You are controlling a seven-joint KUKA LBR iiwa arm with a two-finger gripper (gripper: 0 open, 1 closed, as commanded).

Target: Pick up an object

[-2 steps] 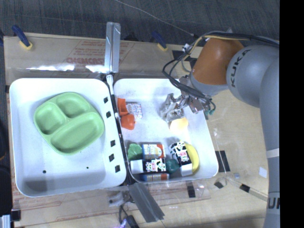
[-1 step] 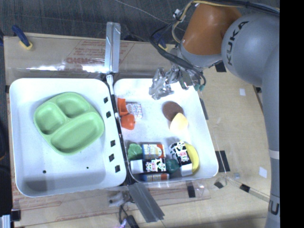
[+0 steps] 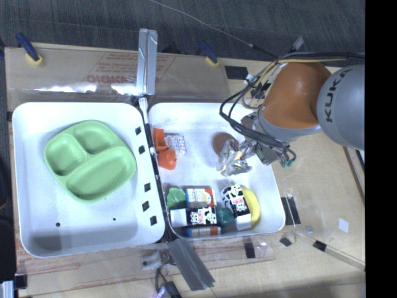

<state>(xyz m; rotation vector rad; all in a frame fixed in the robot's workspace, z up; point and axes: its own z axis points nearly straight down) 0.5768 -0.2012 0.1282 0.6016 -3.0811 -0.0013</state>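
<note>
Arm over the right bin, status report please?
End effector low in right bin, grip unclear. Brown object beside it. Toys crowd the front; green plate in left bin.

Two bins sit side by side on the bench (image 3: 322,253). The left bin (image 3: 37,228) holds a divided plate (image 3: 90,159) in its far half. In the right bin (image 3: 198,113), a small cup (image 3: 166,159) and a packet (image 3: 177,143) lie near the left wall, and a round lump (image 3: 221,143) lies toward the middle. A cluster of small boxes (image 3: 201,207) and a banana (image 3: 250,205) crowd the near edge. The gripper (image 3: 232,160) hangs just beside the round lump, possibly touching it. The arm (image 3: 298,98) reaches in over the right wall.
</note>
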